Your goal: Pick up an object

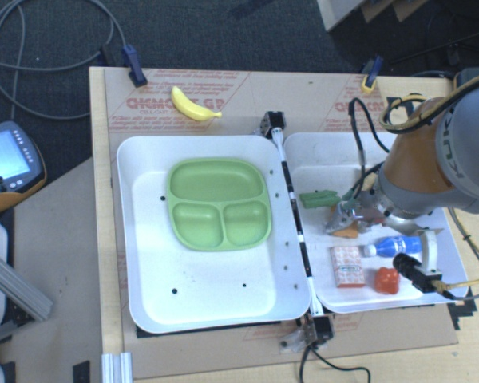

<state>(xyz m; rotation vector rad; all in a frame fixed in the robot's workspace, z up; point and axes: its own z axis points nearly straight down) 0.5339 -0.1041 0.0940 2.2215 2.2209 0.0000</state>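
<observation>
In the right bin (319, 154) lie several small objects: a green piece (317, 199), an orange piece (346, 232), a pink-and-white carton (348, 266), a red block (387, 280) and a blue-and-white bottle (395, 247). My gripper (347, 215) reaches down from the right into this bin, its tip between the green piece and the orange piece. The arm's wrist hides the tips themselves. A green divided plate (219, 202) rests in the left bin (144, 238).
A yellow banana (193, 106) lies on the cardboard bench top behind the left bin. Black clamps (273, 122) hold the bins at their shared edge. Cables trail along the right side of the bench beside the arm.
</observation>
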